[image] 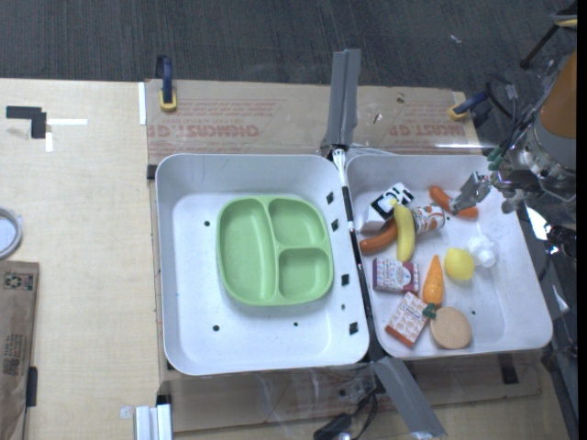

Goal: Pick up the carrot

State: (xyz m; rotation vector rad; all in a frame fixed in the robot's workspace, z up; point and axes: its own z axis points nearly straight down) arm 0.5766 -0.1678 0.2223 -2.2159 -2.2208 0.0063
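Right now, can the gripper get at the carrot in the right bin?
Probably yes. The carrot lies uncovered on the bin floor, top side free, though the lemon and a red packet crowd its sides. The gripper hangs above the same bin.

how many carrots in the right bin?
2. One carrot lies mid-bin, between the lemon and the small red packet. The other carrot lies near the far wall, beside the gripper. More could be hidden beneath the pile.
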